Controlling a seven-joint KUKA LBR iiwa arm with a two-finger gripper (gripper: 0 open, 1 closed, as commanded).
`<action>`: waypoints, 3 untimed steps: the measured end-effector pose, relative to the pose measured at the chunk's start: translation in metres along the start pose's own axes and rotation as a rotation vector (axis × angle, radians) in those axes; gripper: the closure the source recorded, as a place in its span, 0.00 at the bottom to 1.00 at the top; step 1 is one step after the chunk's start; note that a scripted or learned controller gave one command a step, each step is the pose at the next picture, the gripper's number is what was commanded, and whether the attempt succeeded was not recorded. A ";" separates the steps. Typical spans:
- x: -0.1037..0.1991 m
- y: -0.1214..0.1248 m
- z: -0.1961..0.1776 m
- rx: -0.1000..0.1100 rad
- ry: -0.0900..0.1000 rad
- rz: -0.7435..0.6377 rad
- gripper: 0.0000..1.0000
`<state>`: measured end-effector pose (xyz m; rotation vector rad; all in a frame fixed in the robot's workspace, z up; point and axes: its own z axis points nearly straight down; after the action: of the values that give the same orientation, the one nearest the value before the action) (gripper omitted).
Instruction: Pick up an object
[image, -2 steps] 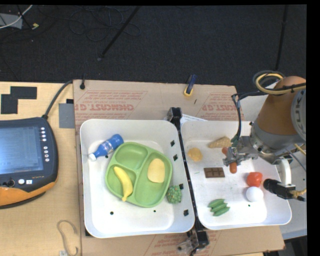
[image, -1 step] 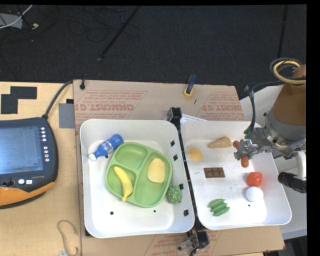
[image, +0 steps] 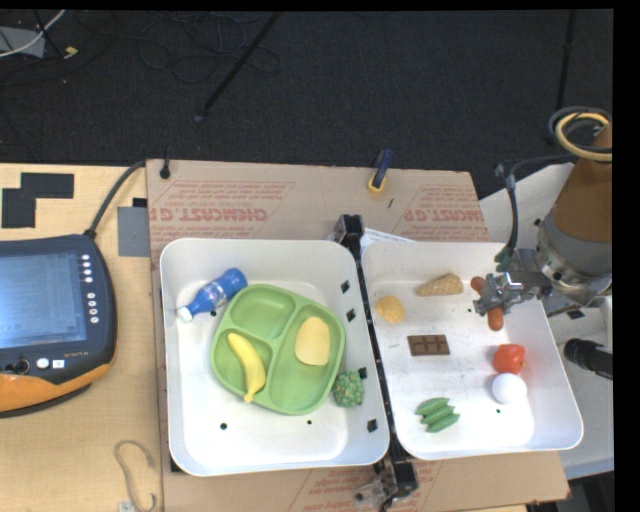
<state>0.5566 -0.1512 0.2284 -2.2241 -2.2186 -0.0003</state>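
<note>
Carrot (image: 496, 320), small and orange, lies at the right bin's (image: 560, 435) upper right edge, seemingly just below the gripper (image: 497, 287), its long axis running roughly toward and away from the arm. Whether the gripper is spread or closed, I cannot tell. Tomato (image: 509, 357) sits nearby, farther down.

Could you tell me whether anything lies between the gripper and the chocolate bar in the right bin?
Nothing visible does. The gripper hangs over the right bin's far right side, and the chocolate bar lies to its lower left with bare white bin floor between them. The tomato sits off that line.
</note>
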 end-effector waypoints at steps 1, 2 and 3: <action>0.049 0.012 -0.009 0.001 0.002 -0.007 1.00; 0.106 0.023 -0.014 0.002 0.002 -0.008 1.00; 0.157 0.035 0.003 0.005 0.001 -0.007 1.00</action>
<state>0.5921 0.0062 0.2259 -2.2136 -2.2230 0.0032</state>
